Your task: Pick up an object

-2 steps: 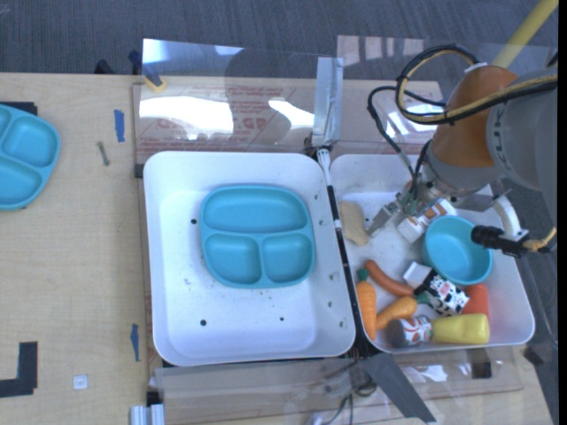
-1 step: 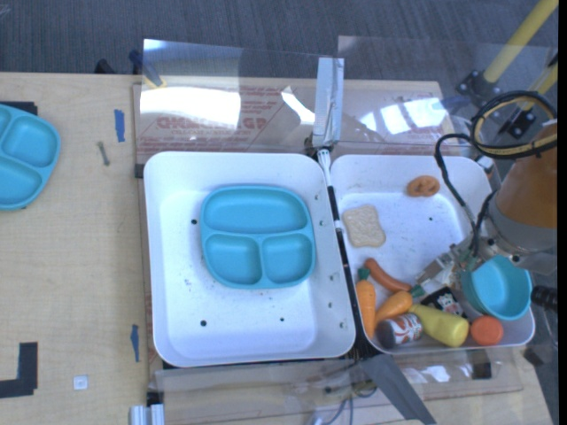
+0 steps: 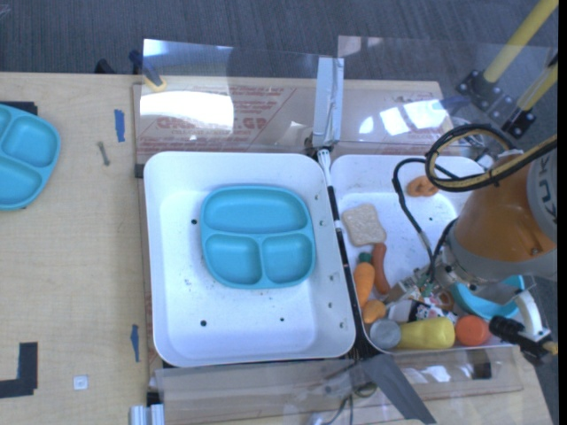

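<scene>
From above, the arm (image 3: 500,224) reaches in from three o'clock and hangs over the right bin (image 3: 354,171). Its gripper (image 3: 423,292) sits low among the toy food, but cables and the wrist cover it, so I cannot tell how it stands or whether it pinches anything.

In that bin, a slice of toy bread (image 3: 364,224) lies at eleven o'clock. Below it a carrot (image 3: 364,281) and a sausage-like piece (image 3: 380,266) lie side by side. Along the six o'clock wall sit a grey round lid (image 3: 384,334), a yellow lemon-like piece (image 3: 427,332) and an orange-red ball (image 3: 472,329), partly hidden. An orange scrap (image 3: 422,185) lies at twelve o'clock.

The left bin (image 3: 177,308) holds a blue divided plate (image 3: 258,235). Another blue plate (image 3: 25,156), cut off, rests at nine o'clock.
</scene>
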{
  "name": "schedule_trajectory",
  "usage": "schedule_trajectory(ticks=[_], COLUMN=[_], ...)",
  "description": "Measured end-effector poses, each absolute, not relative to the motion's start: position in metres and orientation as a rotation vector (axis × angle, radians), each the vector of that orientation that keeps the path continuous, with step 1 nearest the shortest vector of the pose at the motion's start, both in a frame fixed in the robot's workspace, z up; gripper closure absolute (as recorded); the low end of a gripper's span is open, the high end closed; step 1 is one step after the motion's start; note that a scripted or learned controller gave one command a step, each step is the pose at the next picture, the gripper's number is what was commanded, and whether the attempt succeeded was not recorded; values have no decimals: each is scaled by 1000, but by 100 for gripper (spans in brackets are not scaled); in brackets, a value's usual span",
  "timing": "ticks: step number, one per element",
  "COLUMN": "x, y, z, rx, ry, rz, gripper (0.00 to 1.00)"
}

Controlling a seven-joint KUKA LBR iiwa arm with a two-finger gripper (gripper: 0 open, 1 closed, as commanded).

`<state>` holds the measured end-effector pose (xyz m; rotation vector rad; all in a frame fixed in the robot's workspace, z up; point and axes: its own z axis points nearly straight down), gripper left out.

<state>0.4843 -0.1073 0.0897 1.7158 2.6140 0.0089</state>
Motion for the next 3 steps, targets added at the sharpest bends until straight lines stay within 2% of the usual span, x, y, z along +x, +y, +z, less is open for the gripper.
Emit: schedule_trajectory(ticks=[1,2,3], x=[568,612,579], y=[-148,-98,-104], z=[89,88,89], rx=[1587,1374,1515], ry=[2698,2812,2742], rz=[6,8,7], gripper=[0,0,0])
